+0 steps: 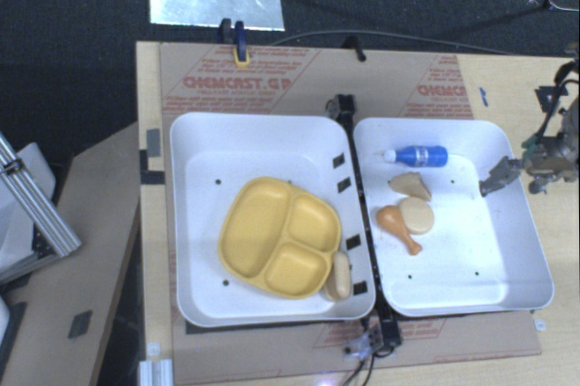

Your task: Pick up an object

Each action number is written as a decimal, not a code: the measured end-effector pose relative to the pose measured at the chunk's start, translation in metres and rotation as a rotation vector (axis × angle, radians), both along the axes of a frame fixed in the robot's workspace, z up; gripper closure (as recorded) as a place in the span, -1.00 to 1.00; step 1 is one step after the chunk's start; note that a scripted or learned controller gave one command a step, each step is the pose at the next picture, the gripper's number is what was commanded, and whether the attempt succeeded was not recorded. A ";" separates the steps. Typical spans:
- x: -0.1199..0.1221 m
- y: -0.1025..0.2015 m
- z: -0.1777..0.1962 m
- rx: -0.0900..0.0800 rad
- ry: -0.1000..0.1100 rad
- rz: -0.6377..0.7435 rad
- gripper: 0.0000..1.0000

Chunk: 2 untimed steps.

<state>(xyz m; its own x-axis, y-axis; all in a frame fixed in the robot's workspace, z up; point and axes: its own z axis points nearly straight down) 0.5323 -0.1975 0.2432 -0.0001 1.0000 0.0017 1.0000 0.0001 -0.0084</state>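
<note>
1. On my feed the gripper sits at the right rim of the right bin, just poking over the edge. I honestly can't tell how its grip is set from this angle; it's a small dark blob, and nothing I can make out is in it.
2. I'm using the yellow divided plate in the left bin as my landmark. A beige bread-roll-looking toy leans against the plate's lower right corner, touching it.
3. Right of the plate, across the divider, there's a cluster in the right bin: an orange toy drumstick, with a round tan piece touching it on its right, and a tan wedge just above those two.
4. A blue bottle with a white cap lies on its side further up, above the wedge, cap pointing back toward the plate's side.
5. The gripper is well apart from all of these, far right of the plate.
</note>
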 end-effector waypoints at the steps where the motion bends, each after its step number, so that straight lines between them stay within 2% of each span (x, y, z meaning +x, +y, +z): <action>1: 0.002 0.000 0.005 -0.002 -0.010 0.003 -1.00; 2: 0.006 0.008 -0.039 -0.001 -0.007 0.003 -1.00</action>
